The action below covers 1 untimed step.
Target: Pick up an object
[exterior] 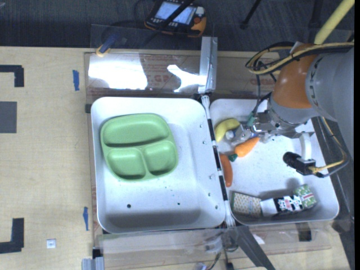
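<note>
Two white bins sit side by side on the bench [45, 151]: the left bin [185, 207] carries a green divided tray [139, 145], and the right bin [270, 173] holds a yellow banana [225, 128] at its ten o'clock corner, an orange carrot [246, 147], a red-orange pepper [227, 170] by its nine o'clock wall and a carton [273, 205] at six o'clock. Reaching in from three o'clock, the claw [251, 131] hangs low between banana and carrot, just above the carrot's upper end; whether its fingers are parted or grip anything cannot be told.

Robot lab, taped bench [39, 151], cables [270, 61]
</note>
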Available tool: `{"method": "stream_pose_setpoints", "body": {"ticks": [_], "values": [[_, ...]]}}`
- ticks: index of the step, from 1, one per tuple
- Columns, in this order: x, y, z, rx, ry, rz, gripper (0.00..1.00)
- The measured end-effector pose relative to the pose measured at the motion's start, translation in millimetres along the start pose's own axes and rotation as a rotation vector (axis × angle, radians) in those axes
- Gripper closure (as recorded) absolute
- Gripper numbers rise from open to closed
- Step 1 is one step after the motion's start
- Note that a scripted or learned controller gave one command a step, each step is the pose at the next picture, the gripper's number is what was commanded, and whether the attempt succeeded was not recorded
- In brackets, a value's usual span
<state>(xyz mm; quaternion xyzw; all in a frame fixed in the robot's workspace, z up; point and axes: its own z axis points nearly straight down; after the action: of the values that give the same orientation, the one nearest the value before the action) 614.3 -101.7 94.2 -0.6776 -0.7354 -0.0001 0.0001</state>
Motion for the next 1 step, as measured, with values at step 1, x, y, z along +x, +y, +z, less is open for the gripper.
{"method": "stream_pose_setpoints", "body": {"ticks": [1], "values": [[-0.5, 0.5, -8.2, 0.0, 0.0, 0.003, 1.0]]}}
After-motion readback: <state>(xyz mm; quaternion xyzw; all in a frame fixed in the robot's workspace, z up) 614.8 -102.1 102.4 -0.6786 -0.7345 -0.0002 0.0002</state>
